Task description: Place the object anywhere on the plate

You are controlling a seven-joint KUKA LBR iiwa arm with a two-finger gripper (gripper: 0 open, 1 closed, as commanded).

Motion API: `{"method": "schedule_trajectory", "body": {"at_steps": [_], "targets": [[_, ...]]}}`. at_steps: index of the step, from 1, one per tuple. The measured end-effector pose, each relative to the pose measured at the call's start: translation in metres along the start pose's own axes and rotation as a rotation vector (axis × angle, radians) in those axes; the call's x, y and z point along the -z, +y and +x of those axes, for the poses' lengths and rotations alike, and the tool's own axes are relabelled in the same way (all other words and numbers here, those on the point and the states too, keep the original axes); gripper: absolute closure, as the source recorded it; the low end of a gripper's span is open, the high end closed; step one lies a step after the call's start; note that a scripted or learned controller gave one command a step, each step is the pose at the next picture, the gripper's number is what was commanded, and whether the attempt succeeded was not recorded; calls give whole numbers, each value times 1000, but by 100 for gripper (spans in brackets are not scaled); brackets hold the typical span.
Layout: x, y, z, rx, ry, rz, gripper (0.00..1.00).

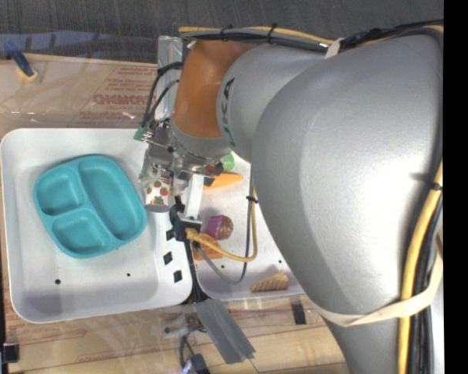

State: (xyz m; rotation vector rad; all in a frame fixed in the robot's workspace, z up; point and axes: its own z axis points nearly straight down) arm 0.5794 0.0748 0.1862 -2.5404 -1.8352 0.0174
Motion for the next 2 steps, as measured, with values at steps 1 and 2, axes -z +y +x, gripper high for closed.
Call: {"method": "schedule_trajectory", "body": {"at_steps": [1,2], "targets": [[55,-10,73,-7,4,-8,100],[54,-9,71,-10,1,-6,0]]}}
